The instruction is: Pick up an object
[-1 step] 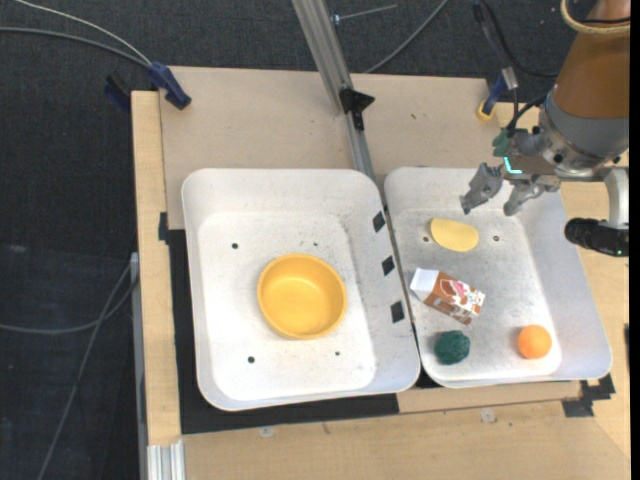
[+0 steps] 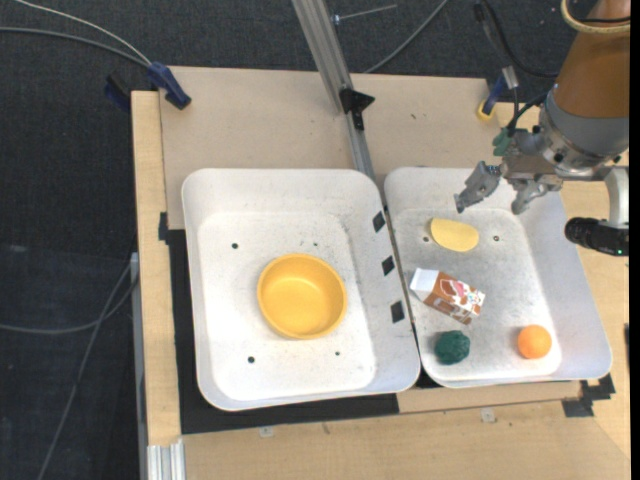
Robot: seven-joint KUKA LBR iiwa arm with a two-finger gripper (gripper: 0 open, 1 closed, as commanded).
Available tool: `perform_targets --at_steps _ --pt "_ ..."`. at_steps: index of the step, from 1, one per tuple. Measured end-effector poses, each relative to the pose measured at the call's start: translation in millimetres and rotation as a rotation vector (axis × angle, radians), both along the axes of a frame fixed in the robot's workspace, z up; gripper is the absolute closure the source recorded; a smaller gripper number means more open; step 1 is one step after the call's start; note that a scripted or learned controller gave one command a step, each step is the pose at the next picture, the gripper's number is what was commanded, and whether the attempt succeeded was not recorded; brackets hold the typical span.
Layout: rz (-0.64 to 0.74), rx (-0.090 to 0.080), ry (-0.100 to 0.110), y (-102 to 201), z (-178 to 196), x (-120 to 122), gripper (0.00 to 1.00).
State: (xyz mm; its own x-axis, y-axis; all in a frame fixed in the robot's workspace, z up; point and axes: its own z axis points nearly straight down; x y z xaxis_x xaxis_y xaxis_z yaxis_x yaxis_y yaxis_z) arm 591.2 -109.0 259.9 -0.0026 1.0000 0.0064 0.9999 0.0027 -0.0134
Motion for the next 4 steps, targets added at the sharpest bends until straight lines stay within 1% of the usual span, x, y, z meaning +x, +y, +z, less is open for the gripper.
perform_targets --at_steps 1,2,3,4 --pt "-0.002 -0.001 0.006 5 -45 3 0.00" --pt "-0.004 0.000 0.010 2 -110 -2 0.00" --pt "-0.003 0.000 0.009 4 -165 -5 0.00" --pt "-0.003 0.001 -0.003 5 -148 -2 1.00"
